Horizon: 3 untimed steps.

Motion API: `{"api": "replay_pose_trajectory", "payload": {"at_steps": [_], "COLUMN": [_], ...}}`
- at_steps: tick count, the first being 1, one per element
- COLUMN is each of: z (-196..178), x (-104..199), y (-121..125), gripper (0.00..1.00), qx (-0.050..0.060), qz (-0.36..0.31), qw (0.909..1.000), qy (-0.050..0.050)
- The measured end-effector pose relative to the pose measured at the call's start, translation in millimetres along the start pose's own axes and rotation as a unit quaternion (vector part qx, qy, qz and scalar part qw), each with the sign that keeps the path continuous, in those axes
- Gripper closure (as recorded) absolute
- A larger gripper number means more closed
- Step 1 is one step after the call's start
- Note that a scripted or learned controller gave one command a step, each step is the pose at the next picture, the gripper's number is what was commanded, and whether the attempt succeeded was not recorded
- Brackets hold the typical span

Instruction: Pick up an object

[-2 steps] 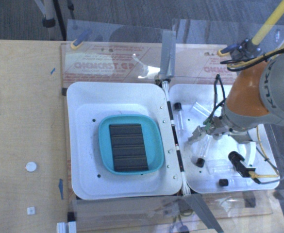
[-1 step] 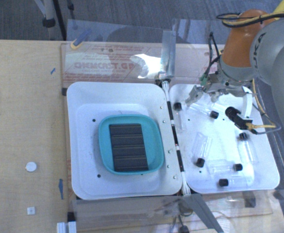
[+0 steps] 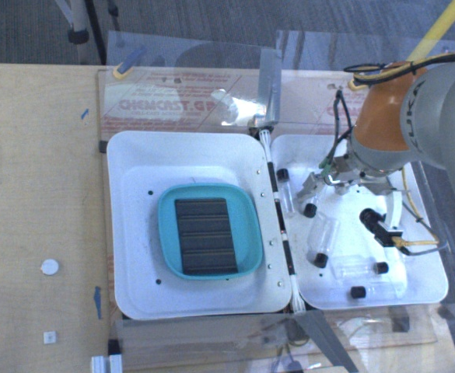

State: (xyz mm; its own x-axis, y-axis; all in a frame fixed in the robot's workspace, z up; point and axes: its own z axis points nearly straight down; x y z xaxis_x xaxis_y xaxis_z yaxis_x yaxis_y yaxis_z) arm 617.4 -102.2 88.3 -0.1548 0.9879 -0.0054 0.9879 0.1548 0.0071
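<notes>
Vial (image 3: 324, 235) in the middle of the right bin (image 3: 429, 282) lies flat, its long axis running far to near on a slight slant, black cap at the near end. Second vial (image 3: 355, 270), just nearer, lies left to right, cap pointing right. Tool (image 3: 317, 183) hangs over the bin's far left part; released or clenched, I cannot tell. Left bin (image 3: 134, 162) holds a teal tray (image 3: 169, 231) with a dark ribbed block (image 3: 205, 236). Both bins sit on a pale wooden worktop (image 3: 33, 169); grey floor (image 3: 211, 6) lies beyond.
</notes>
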Motion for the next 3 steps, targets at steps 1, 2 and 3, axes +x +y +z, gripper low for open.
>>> {"api": "replay_pose_trajectory", "payload": {"at_steps": [1,2,3], "z": [-0.3,-11.3,-97.0], "x": [4.2,3.4,31.3], "y": [-68.2,-66.2,-28.9], "gripper": [0.0,1.0,1.0], "qx": [0.001,-0.002,0.003], "qz": [0.02,0.02,0.027], "qw": [0.9998,0.9998,0.9996], "qy": [0.002,0.002,0.002]}}
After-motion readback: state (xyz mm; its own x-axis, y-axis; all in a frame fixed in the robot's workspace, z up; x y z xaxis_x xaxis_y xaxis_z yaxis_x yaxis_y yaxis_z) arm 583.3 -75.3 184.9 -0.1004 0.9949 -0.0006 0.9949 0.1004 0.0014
